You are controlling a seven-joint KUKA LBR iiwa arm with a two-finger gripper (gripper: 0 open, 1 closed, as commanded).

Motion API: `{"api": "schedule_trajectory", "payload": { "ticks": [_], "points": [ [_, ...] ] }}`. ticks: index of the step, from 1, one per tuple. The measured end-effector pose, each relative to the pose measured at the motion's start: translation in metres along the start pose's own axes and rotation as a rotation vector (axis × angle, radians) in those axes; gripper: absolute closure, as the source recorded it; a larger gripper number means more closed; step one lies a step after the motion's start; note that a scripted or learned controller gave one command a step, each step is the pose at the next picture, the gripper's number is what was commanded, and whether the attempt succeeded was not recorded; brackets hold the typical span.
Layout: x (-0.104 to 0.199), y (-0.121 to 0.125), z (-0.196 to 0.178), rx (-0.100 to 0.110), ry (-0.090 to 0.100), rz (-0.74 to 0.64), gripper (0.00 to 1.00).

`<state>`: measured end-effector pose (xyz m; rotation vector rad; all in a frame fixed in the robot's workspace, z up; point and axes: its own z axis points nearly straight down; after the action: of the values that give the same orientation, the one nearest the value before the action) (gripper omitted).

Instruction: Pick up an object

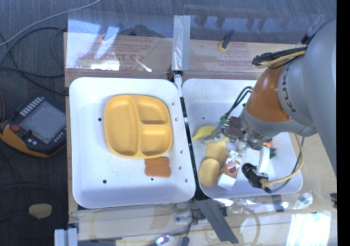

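Where the gripper [235, 136] hangs low over the right bin [284, 185], several small things lie crowded together just below and beside it. A red and white carton [230, 168] lies tilted close under the gripper, touching a pale yellow lump [208, 172] on its left. A second pale yellow lump [215, 151] sits just above the first, and the two touch. A bright yellow piece [203, 132] lies beside the upper lump, near the wall that the two bins share. A small green and white thing [270, 152] shows on the other side of the gripper, partly hidden by the wrist. Whether the gripper is wide or narrow cannot be told, because the wrist and its orange band [265, 100] cover it from above, and nothing can be seen held in it. The grey arm [320, 81] reaches in from the right over the bin's far corner. In the left bin [87, 179] a yellow divided tray [138, 126] lies flat near the middle. A brown slice [158, 167] lies just below the tray, touching its lower edge.
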<state>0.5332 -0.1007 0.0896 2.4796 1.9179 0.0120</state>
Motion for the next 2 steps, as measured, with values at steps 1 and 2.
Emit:
{"api": "schedule_trajectory", "payload": {
  "ticks": [1,2],
  "points": [
    [0.0013,0.0014,-0.0103,-0.002,0.002,-0.001,1.0],
    [0.0013,0.0012,-0.0102,-0.002,0.003,-0.001,0.0]
  ]
}}
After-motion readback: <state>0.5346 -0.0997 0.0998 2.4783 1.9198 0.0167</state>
